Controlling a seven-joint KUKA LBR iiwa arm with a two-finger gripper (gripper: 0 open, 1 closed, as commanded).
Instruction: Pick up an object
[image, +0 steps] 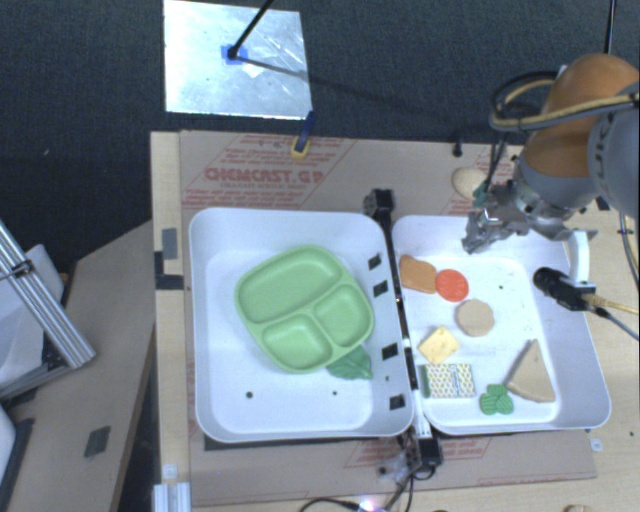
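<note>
Over the right white bin's (590, 395) far edge, tool (480, 238) hovers; can't tell its state, nothing visibly held. Below it in that bin: orange oval piece (418, 273), red disc (452, 285), tan round piece (475, 318), yellow block (438, 345), tan wedge (533, 376). Left white bin (215, 300) holds green compartment tray (303, 308).

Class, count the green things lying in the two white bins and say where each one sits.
3. A light green divided plastic tray fills the left bin's middle; a dark green leaf piece touches its lower right edge; a small green broccoli-like piece lies in the right bin's lower part. More may hide beneath the tray.
</note>
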